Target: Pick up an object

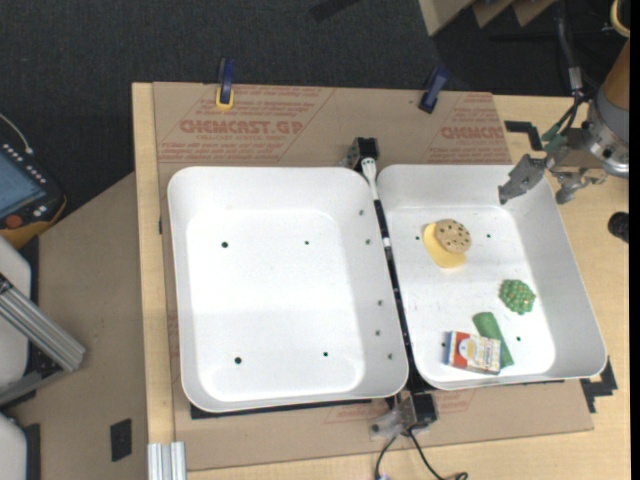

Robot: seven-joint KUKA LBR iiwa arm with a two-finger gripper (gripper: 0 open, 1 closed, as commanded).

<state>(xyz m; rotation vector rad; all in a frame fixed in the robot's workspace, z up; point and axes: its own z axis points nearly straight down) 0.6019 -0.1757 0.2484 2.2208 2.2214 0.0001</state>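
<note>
Grey end effector (545, 180), fingers spread apart, hovers over the right bin's (560, 258) far corner.

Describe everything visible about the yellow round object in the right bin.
The yellow round object looks like a small toy biscuit or bun: a pale tan top face speckled with dark dots, over a brighter yellow body showing at its left and lower edge. It seems to be soft plastic or foam. It lies in the upper middle of the right bin, on the bin floor, apart from the other items, with nothing touching it. The gripper is up and to its right, well clear.
</note>
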